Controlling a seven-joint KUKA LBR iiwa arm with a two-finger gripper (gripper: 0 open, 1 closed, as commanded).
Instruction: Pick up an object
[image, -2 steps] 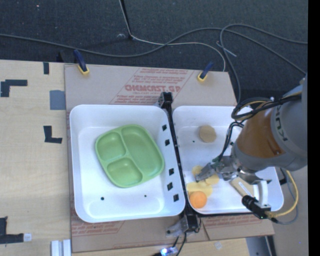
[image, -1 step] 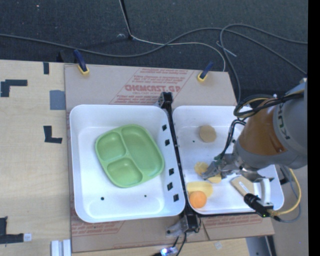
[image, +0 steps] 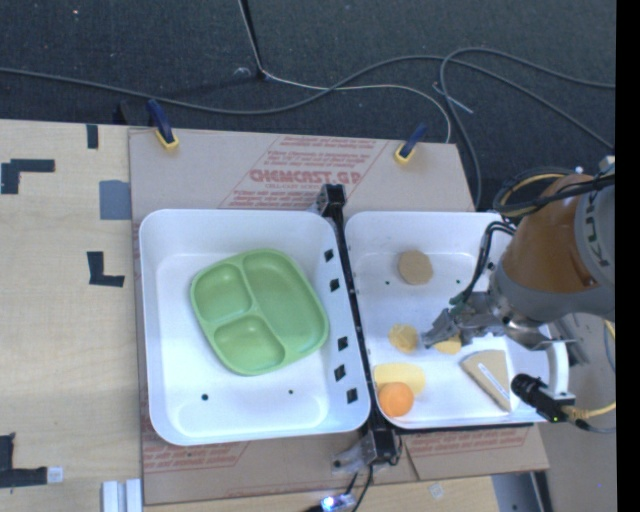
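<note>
My gripper (image: 441, 335) hangs low over the middle of the right bin (image: 440, 232), at the end of the grey arm with its orange band (image: 545, 250). A small yellow piece (image: 451, 347) lies right under it, partly covered by the gripper. Just to the left sits a yellow lump (image: 403, 338). A round brown cookie (image: 415, 267) rests farther back. Near the front wall lie a pale yellow item (image: 400, 377) and an orange ball (image: 397, 401), touching each other. A tan wedge (image: 487, 379) lies at the front right.
The left bin (image: 165, 330) holds a green divided plate (image: 259, 310). A black divider (image: 343, 300) runs between the bins. Cables trail across the dark floor behind the bench, and a black fitting (image: 537, 396) on the arm overhangs the right bin's front corner.
</note>
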